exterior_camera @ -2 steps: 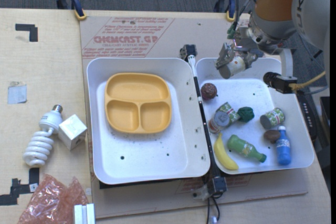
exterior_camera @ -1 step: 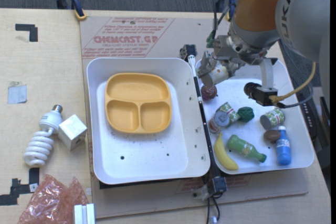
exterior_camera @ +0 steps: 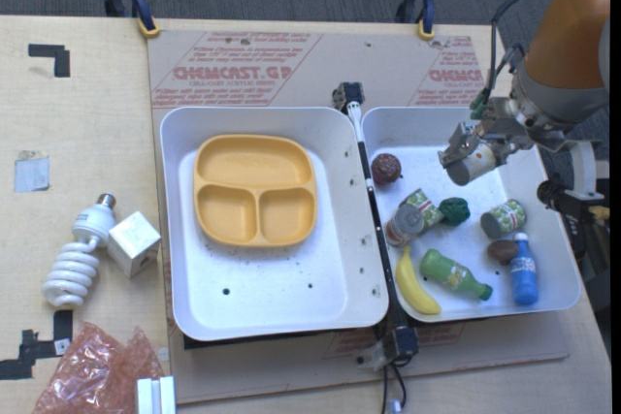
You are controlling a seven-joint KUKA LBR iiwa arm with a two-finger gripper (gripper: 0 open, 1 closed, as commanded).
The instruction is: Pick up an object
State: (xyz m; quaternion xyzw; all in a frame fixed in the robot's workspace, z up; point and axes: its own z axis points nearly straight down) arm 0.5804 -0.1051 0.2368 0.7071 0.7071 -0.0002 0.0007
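— Over the right bin (exterior_camera: pixel 555 208), where's my hand (exterior_camera: pixel 464 162)?
— Upper part; I can't tell its grip. Nearest target, the broccoli (exterior_camera: pixel 453 209), lies just below it toward the near rim.
— I'll descend there.

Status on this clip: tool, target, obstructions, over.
Tool above the right bin, upper area, nothing seen in it. Banana, green bottle, blue bottle, cans all lying in the bin, ungrasped. Items crowded close together.
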